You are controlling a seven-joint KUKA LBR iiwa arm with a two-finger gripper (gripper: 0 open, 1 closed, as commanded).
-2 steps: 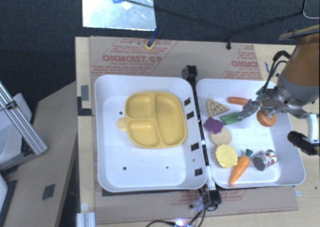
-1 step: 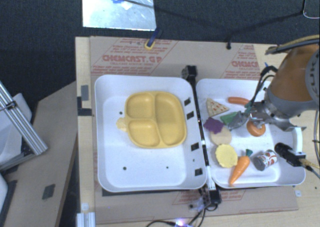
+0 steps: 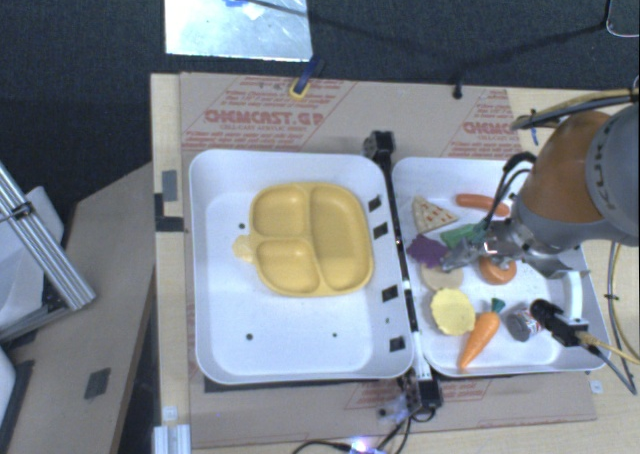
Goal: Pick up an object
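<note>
Crowding tool (image 3: pixel 462 260) in right bin (image 3: pixel 580 287): purple toy (image 3: pixel 426 250), orange carrot (image 3: pixel 479 336), yellow disc (image 3: pixel 452 312), tool state unclear

Even, fairly bright overhead light fills the bench, and the 2 white bins (image 3: pixel 215 242) come out nearly blown out, with soft, faint shadows along their inner walls. A shiny metal sheet (image 3: pixel 238 0) at the top throws patchy glare, while the dark floor (image 3: pixel 80 62) around it stays dim. The picture is slightly soft and grainy throughout, small objects lacking crisp edges
</note>
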